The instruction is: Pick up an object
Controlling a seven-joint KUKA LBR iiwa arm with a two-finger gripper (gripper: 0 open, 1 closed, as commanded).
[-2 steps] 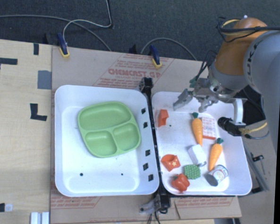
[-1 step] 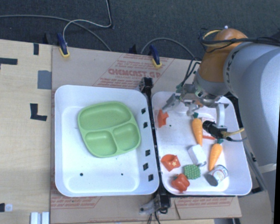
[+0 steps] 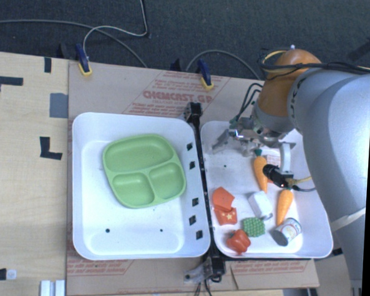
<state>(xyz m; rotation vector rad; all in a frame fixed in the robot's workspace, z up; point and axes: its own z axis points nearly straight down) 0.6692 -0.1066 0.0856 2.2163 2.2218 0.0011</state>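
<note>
— Orange carrot (image 3: 259, 172): where does it lie?
— In the right bin (image 3: 229, 169), just below the claw (image 3: 248, 140), toward the bin's far end. A second carrot (image 3: 284, 205) lies nearer the front, beside a small can (image 3: 287, 230).
— Is the claw wide or narrow?
— I cannot tell. It hangs low over the bin.
— And the left bin (image 3: 136, 235)?
— A green divided plate (image 3: 145, 170) rests in it.

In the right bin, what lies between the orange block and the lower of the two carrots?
In the camera view, a small white block lies between the orange block and the lower carrot.
</note>
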